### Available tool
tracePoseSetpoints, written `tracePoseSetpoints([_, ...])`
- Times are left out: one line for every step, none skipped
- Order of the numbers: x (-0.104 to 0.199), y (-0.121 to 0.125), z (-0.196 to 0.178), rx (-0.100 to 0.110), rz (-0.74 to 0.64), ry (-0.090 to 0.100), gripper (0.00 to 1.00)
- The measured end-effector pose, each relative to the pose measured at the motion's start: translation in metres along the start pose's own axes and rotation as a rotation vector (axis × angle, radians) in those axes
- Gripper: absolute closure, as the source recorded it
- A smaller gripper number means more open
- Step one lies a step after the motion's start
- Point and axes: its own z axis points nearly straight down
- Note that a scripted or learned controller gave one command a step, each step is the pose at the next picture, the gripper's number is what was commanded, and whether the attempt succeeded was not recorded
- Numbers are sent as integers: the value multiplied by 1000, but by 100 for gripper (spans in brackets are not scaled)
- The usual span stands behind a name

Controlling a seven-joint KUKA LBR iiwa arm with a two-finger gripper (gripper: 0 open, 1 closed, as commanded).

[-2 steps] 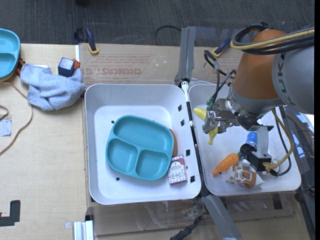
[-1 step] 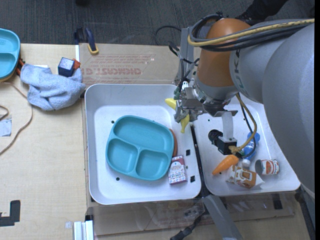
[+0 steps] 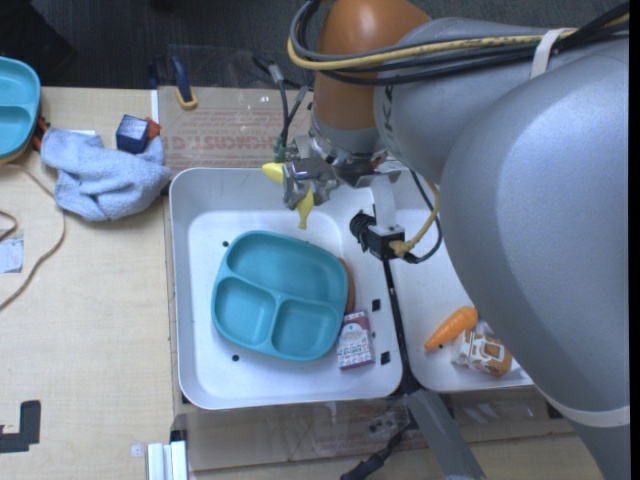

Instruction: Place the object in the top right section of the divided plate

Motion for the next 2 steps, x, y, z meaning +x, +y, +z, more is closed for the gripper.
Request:
tracePoseSetpoints([64,8,11,-1,-68,1,100])
tracePoseSetpoints([75,-97,4,1,-289,1,100])
